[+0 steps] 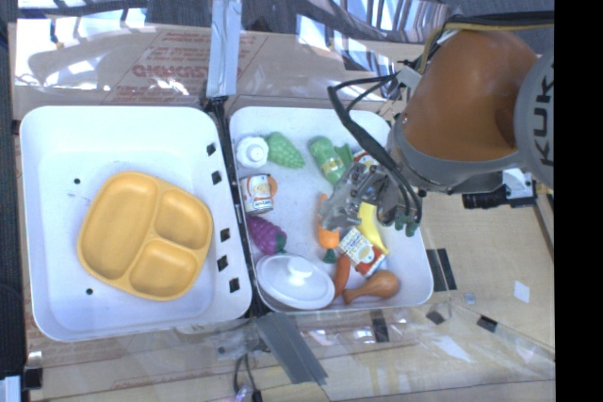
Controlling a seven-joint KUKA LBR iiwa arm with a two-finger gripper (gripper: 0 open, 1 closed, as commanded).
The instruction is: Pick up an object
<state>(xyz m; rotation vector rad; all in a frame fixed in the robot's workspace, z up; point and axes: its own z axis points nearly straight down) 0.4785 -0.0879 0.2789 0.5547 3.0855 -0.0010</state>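
Observation:
My gripper (347, 202) hangs low in the right bin (300, 120), over the toys on its right side. Its dark fingers stand just above an orange piece (328, 238), a yellow banana (370, 228) and a small printed packet (355, 248). Nothing shows clearly between the fingers. Further left in this bin lie a white bottle (252, 152), a green vegetable (285, 151), a green can (327, 157), a small labelled jar (259, 193) and purple grapes (267, 234). A white lidded bowl (296, 281), a carrot (341, 274) and a brown drumstick (373, 286) lie along the near edge.
The left bin (57, 136) holds a yellow divided plate (144, 233). A taped ridge (222, 47) runs between the bins at the back. The arm's orange band and grey wrist (471, 99) overhang the right bin's right wall, with black cables (363, 113) looping down.

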